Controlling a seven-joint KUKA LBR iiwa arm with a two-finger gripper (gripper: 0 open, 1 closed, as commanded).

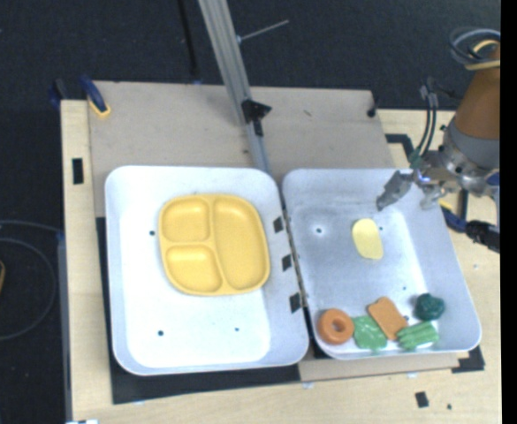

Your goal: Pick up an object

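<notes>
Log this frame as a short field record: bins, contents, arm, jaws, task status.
left bin: holds a yellow divided plate, three compartments, nothing on it
right bin: yellow oval piece alone near the middle; along the near edge an orange ring, light green piece, orange block, green ridged piece, dark green lump
arm: enters from the right, orange band above the wrist
gripper: over the right bin's far right corner, apart from every item
jaws: too small to tell
task status: no object picked up yet

Right bin (329, 201) open around yellow piece (368, 238); 5 toys (383, 325) crowd its near edge.
</notes>
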